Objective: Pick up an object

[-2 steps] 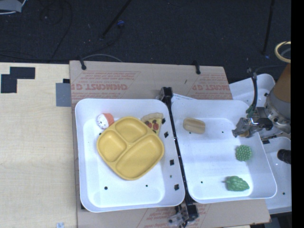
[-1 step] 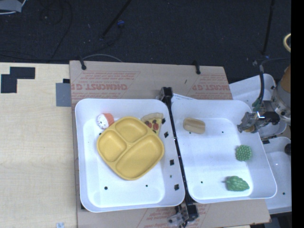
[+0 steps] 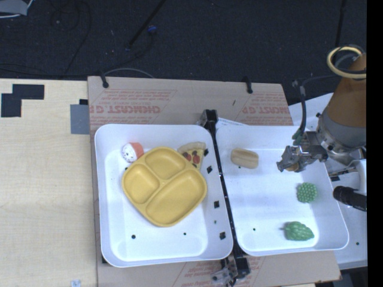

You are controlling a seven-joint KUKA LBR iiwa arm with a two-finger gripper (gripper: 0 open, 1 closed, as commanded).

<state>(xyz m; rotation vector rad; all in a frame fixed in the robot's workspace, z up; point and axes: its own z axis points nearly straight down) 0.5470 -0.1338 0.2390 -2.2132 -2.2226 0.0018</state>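
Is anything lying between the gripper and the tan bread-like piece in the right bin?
Nothing visible does. The gripper hangs over the right bin, and only bare white floor separates it from the tan piece.

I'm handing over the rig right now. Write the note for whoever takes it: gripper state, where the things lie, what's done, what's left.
Gripper: over the upper right part of the right bin, nothing seen between its fingers; open or shut cannot be told.
Right bin: tan bread-like piece upper left, green bumpy ball just below the gripper, green leafy toy near the lower right corner.
Left bin: yellow divided plate, pizza slice toy at its upper right edge, small white and orange toy at its upper left.
Done: nothing lifted yet.
Left: grasp one thing and lift it; the green ball looks closest.
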